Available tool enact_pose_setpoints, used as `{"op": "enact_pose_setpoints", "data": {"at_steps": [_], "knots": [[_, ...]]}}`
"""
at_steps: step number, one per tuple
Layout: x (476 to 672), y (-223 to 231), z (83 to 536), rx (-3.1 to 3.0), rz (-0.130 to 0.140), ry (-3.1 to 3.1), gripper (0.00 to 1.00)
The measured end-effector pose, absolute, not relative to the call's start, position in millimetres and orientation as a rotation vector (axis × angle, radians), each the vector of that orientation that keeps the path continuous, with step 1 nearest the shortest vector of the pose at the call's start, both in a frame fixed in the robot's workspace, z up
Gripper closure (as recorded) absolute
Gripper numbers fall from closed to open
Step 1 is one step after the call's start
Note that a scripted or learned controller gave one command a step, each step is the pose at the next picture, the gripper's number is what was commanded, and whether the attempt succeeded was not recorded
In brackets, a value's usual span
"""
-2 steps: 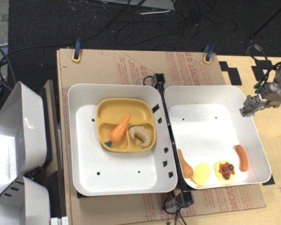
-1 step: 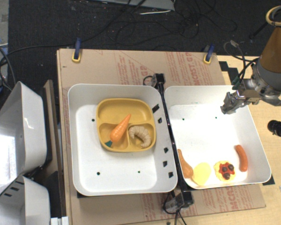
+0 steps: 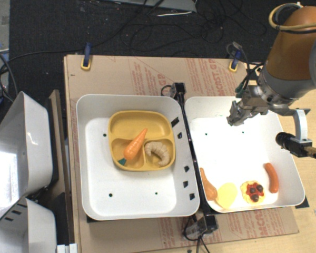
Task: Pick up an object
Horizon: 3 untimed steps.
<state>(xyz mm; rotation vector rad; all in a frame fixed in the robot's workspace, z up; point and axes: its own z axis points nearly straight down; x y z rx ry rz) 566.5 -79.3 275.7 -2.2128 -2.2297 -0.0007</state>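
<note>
My gripper (image 3: 235,118) hangs over the back of the right bin (image 3: 237,146), near its far wall, with nothing visible in it. Along that bin's front edge lie an orange chicken-leg-like piece (image 3: 207,185), a yellow disc (image 3: 227,194), a small tart with red and dark berries (image 3: 253,191) and an orange sausage (image 3: 272,177). In the left bin (image 3: 95,157) sits a yellow divided plate (image 3: 118,125) that carries a carrot (image 3: 135,143) and a pale shrimp (image 3: 158,152).
Black clips (image 3: 180,136) line the seam between the two bins. A white container (image 3: 18,157) stands off the bench to the left. Cables and a metal bar lie on the dark floor behind. Clamps (image 3: 86,62) hold the brown board's far edge.
</note>
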Motion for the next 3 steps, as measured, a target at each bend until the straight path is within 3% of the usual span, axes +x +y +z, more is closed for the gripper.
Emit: {"op": "enact_pose_setpoints", "data": {"at_steps": [3], "knots": [[628.8, 71.5, 248.0, -2.215, -0.005, -2.231, 1.00]]}}
